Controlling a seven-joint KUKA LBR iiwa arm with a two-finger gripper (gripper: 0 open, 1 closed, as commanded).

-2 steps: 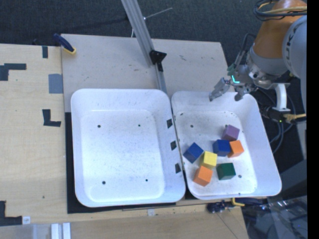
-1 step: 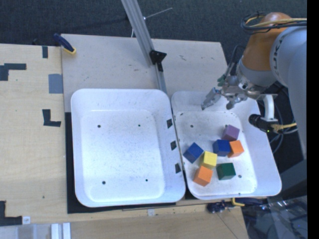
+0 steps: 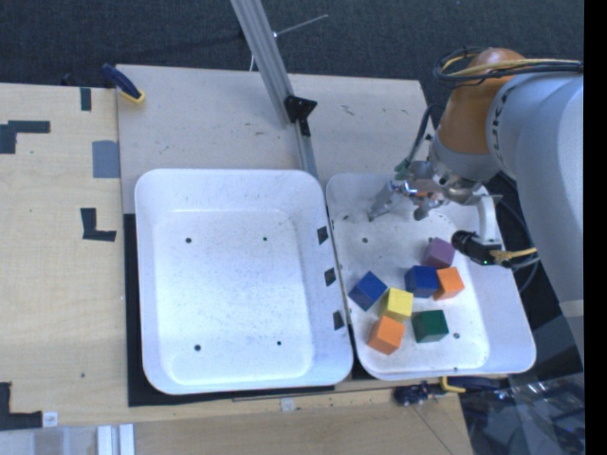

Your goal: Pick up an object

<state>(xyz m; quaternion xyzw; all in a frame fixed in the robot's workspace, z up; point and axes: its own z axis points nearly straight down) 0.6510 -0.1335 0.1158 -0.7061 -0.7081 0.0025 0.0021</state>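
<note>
The gripper [image 3: 402, 200] hangs over the far part of the right bin [image 3: 503, 349], its 2 fingers [image 3: 381, 206] apart with nothing between them. Nearer the camera than it lie 7 blocks [image 3: 424, 281] in a cluster. The left bin [image 3: 152, 197] sits beyond.

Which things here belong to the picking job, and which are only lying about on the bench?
For the job:
gripper
purple block
two blue blocks
yellow block
two orange blocks
green block
right bin holding them

Just lying about:
left bin
blue and yellow clamp
metal bar
</note>
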